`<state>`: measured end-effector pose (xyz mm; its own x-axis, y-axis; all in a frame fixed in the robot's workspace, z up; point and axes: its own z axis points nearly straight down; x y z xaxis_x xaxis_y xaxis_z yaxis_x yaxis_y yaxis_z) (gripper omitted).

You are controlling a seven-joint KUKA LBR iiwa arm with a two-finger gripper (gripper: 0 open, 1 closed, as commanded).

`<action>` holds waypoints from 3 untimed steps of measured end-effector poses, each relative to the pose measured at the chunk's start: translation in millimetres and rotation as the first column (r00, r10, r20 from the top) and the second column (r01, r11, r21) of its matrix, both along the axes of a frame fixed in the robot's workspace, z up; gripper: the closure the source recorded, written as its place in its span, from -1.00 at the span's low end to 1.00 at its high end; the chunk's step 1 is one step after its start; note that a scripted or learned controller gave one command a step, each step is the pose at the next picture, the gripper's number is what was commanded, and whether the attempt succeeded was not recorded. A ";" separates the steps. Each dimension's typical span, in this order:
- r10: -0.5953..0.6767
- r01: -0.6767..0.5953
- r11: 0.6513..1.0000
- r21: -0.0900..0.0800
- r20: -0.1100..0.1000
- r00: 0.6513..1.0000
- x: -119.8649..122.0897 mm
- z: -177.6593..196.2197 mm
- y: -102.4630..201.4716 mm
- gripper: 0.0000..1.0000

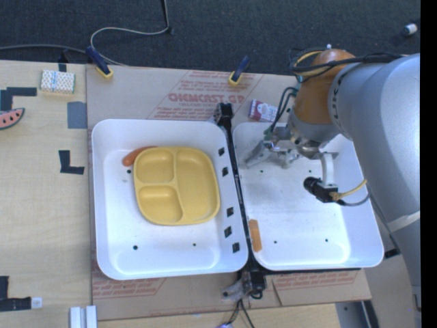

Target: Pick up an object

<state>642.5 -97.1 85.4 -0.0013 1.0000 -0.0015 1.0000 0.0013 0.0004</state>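
Bright, even light; soft shadows; slightly blurred, low-resolution picture.

Orange item (129,158) in left bin is mostly hidden under upper-left corner of yellow tray (176,185), so can't tell what it is. Gripper (263,152), upper part of right bin, is small and blurred against the white floor; arm (382,128) is cut off by right edge of frame. Red-white packet (261,110) above right bin is partly behind cable, print too small to read; watermelon-slice shape (9,118) cut off at left edge.
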 end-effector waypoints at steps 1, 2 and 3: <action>0.000 0.000 1.000 0.000 0.001 1.000 0.4 9.8 -0.1 1.00; 0.002 -0.002 1.000 0.002 -0.002 1.000 -63.6 98.9 71.7 1.00; 0.001 -0.001 1.000 0.002 -0.002 1.000 -63.9 98.5 71.3 -1.00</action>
